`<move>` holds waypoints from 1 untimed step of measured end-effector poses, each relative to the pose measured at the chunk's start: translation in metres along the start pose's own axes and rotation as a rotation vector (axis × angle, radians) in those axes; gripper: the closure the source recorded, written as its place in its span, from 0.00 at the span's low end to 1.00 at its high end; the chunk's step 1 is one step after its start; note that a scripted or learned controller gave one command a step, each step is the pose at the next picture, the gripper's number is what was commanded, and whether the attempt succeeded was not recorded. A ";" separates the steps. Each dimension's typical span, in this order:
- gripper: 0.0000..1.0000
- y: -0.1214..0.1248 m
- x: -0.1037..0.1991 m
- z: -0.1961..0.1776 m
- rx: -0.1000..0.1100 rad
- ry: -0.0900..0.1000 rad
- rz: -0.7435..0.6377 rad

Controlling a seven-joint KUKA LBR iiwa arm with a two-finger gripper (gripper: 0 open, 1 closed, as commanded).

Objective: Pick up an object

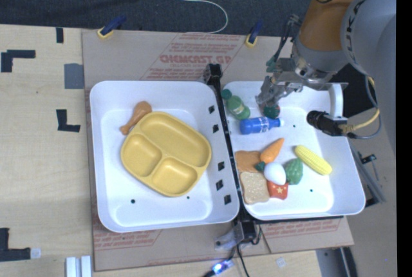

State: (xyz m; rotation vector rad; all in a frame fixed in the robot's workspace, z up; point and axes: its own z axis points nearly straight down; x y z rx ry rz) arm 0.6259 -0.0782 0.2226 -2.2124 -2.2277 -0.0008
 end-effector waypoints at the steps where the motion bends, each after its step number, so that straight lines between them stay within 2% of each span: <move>1: 1.00 0.016 0.050 0.010 0.000 -0.002 0.001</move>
